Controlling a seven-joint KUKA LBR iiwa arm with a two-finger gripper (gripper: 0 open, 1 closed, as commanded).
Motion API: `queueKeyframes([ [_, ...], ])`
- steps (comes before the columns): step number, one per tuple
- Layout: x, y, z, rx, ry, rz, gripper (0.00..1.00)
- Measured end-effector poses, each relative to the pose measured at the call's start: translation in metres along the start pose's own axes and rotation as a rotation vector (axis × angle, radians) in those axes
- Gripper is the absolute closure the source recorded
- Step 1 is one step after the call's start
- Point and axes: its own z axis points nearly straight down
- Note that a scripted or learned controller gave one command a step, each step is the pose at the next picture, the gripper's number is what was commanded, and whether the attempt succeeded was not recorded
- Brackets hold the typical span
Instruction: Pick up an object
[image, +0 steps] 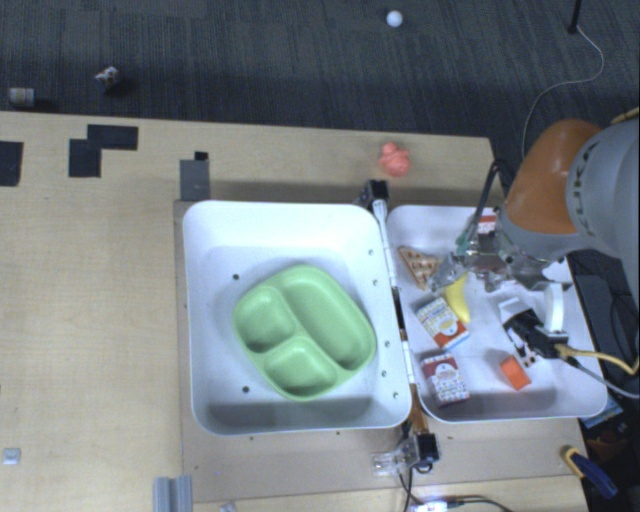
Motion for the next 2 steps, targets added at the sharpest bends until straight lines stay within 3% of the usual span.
queueKeyframes([
  [1,0.0009,0.0014,-0.0108,-0.004,0.000,-0.001,1.00],
  [2,0.0010,0.0013,-0.0107,-0.004,0.000,-0.002,0.00],
])
